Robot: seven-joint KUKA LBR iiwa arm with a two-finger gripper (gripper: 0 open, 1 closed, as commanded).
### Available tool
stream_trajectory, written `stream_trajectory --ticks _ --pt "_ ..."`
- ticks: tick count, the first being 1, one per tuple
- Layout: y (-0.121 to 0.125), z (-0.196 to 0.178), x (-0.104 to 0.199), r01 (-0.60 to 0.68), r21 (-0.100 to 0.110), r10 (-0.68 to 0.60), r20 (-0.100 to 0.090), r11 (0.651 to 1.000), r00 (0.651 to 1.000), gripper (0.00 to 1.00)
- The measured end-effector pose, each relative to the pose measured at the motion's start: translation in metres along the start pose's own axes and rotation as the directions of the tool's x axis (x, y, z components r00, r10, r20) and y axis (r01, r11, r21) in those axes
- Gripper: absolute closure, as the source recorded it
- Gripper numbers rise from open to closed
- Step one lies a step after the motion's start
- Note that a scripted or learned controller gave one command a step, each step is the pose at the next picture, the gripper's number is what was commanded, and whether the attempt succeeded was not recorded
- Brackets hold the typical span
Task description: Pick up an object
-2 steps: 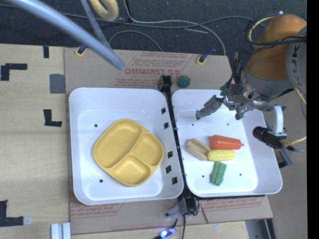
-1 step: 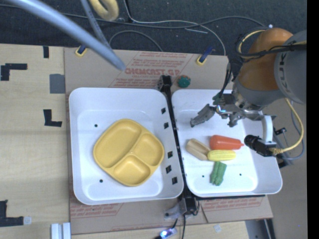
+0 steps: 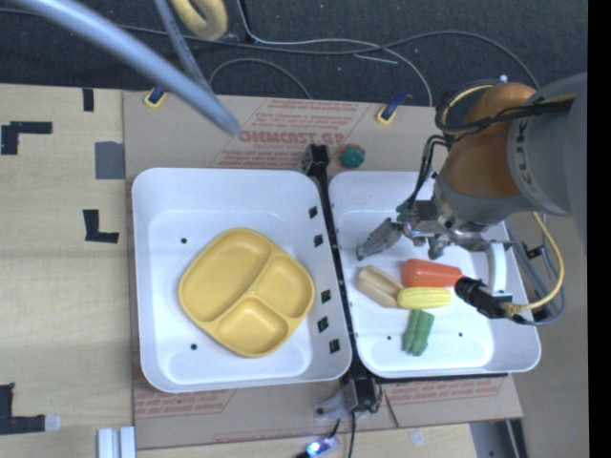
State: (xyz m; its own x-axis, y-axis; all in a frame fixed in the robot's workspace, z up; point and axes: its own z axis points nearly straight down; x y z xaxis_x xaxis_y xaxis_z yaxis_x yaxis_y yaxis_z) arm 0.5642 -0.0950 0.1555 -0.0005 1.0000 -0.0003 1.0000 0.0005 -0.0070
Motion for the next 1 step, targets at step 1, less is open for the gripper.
stream_trajectory --ticks 1 --pt "-0.0041 0.0409 -0.004 0.0 -0.022 0.0 0.009 1.0 1.0 0.0"
